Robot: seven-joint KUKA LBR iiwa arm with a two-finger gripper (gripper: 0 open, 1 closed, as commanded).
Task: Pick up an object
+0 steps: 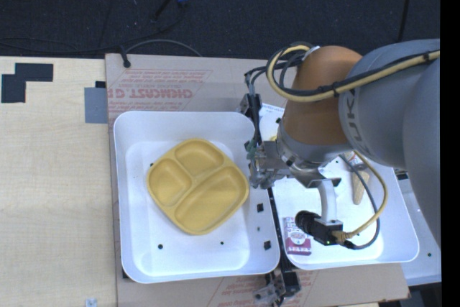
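A small packet (pixel 297 236) with a dark red edge lies at the front of the right bin (pixel 402 248), beside a black cable end. The end effector (pixel 260 170) sits low over the rim between the bins; whether it is wide or narrow I cannot tell. A yellow divided plate (pixel 198 185) lies flat in the left bin (pixel 136 226). A tan stick (pixel 357 185) rests farther back under the arm (pixel 374 104).

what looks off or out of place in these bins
The yellow divided plate lies flat in the left bin but turned at an angle to its walls. In the right bin, a small packet lies by the front-left corner. Nothing looks spilled or broken.
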